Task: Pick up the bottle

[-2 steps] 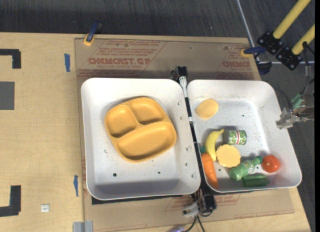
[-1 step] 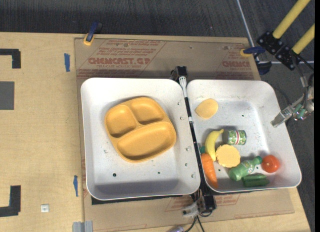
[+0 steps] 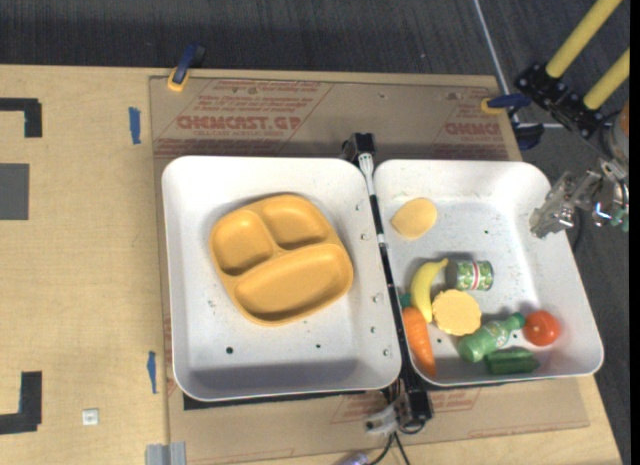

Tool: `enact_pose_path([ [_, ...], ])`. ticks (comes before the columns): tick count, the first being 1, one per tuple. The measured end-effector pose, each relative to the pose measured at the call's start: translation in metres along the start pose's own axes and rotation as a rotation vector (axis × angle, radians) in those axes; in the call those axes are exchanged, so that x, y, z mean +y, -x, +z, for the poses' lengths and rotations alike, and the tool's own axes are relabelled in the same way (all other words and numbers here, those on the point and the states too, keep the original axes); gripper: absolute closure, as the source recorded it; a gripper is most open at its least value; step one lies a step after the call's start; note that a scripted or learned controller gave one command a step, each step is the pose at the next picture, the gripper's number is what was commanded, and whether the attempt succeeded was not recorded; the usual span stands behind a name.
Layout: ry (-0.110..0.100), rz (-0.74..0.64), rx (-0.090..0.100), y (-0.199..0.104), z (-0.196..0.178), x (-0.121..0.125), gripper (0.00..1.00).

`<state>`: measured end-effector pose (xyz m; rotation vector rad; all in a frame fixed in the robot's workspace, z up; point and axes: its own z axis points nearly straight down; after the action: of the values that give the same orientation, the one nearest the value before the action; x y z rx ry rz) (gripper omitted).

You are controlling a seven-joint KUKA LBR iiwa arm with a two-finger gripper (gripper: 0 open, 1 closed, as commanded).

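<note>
The bottle point(image 3: 489, 338) is green and lies on its side near the front of the right bin point(image 3: 500, 188). It rests between a yellow disc point(image 3: 456, 312) and a red tomato point(image 3: 541, 328), with a dark green cucumber point(image 3: 511, 361) touching its front side. My gripper point(image 3: 562, 207) hangs over the right bin's far right rim, well behind the bottle and apart from it. Nothing shows in its grasp.
The right bin also holds a banana point(image 3: 427, 286), a small green-labelled can point(image 3: 470, 275), a carrot point(image 3: 419, 340) and a pale yellow round piece point(image 3: 413, 217). A yellow divided plate point(image 3: 282, 256) lies in the left bin point(image 3: 190, 253). Yellow bars and clamps point(image 3: 560, 83) stand at the back right.
</note>
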<state>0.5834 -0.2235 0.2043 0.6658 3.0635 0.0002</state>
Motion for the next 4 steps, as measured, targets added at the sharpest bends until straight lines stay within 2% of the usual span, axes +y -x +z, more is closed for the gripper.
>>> enact_pose_path([
  [1,0.001,-0.244,-0.001,0.066,0.033,0.030,1.00],
  [2,0.002,-0.600,0.003,0.040,0.042,0.019,1.00],
  [3,0.002,-0.924,-0.002,0.065,0.035,0.030,1.00],
  [4,0.003,-1.318,-0.002,0.076,0.054,0.036,1.00],
])
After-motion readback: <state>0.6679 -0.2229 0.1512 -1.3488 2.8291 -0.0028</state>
